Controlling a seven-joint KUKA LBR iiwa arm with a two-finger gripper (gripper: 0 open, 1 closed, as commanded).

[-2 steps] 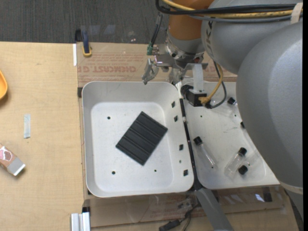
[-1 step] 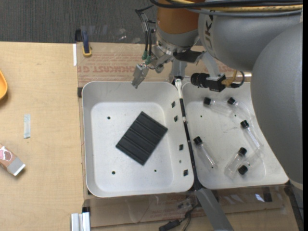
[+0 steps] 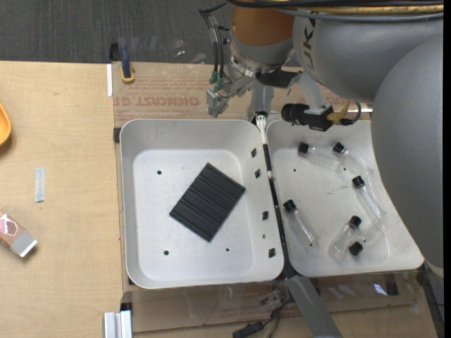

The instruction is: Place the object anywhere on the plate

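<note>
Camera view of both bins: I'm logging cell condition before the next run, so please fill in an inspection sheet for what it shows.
Surface: wooden bench bearing the left bin and the right bin, side by side.
Job's things: black ribbed plate lying flat and skewed in the left bin; several clear vials with black caps scattered in the right bin.
Clutter: small grey strip, a wrapped item and an orange edge on the bench at left.
Grippers: gripper hangs above the far rim of the left bin, nothing seen in it.
Cables: black cables draped over the arm.
Surroundings: cardboard sheet under the bins; dark floor beyond.
</note>
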